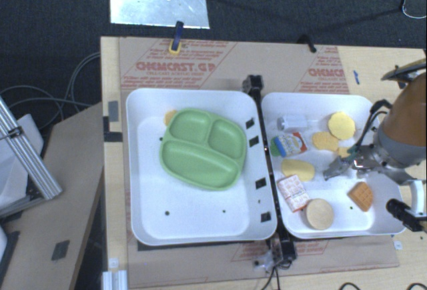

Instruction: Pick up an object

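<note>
The arm [407, 129] reached in from three o'clock, its orange band sitting above the right bin [373, 232]. Its gripper [337, 169] hung low over the middle of that bin, the fingers pointing toward nine o'clock; whether they were spread or pressed together could not be told at this size, and nothing showed between them.

The pickable things lay scattered in the right bin around the gripper. At its twelve o'clock sat a round yellow disc [341, 125], with a flatter yellow piece [325, 142] just below it. Toward ten o'clock lay a small red and blue packet [288, 145] and, above that, a clear plastic item [291, 123] — hard to make out. A yellow oval piece [297, 169] lay at nine o'clock, near the fingertips but apart from them. At seven o'clock a red-and-white packet [292, 191] lay tilted, with a tan round disc [319, 213] beside it at six. A brown waffle-like square [361, 196] lay at five o'clock.

The left bin [143, 215] held a green divided plate [203, 149] — three compartments, set slightly askew — with a small yellow thing [170, 117] peeking from under its eleven o'clock edge.
</note>
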